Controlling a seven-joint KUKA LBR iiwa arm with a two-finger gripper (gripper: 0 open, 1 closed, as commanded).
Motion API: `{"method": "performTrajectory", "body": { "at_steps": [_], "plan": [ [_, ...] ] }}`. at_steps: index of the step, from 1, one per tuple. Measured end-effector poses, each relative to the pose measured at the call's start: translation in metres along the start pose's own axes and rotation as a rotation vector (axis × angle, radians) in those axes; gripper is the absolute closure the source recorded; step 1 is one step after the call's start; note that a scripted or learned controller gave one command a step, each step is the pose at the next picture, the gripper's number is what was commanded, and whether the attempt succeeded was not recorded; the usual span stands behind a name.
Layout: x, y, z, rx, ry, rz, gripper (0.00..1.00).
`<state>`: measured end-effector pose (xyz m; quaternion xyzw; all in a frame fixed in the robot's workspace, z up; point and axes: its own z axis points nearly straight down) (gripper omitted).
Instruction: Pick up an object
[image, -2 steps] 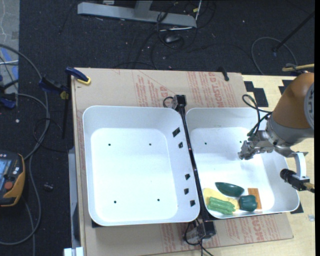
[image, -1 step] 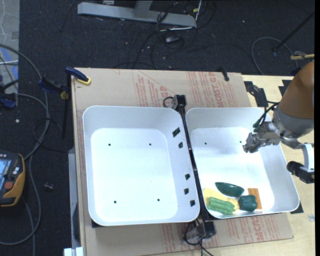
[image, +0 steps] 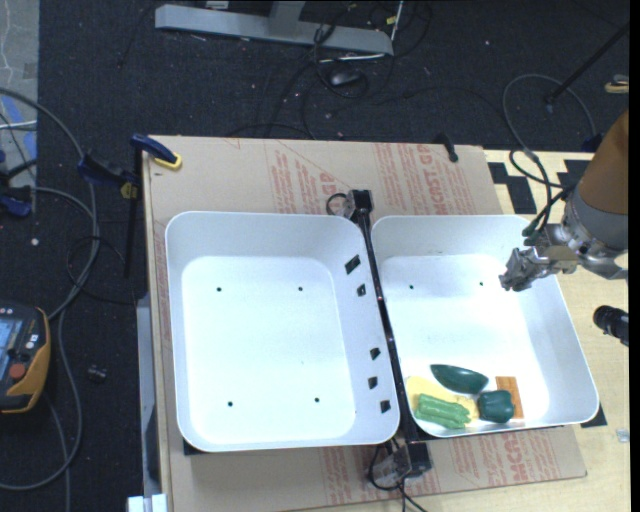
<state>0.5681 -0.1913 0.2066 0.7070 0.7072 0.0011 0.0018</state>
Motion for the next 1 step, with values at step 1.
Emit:
{"method": "performTrajectory", "body": {
  "at_steps": [1],
  "plan": [
    [0.0407,0.0122,-0.0011,0.004,0.002,-0.003,1.0]
  ]
}}
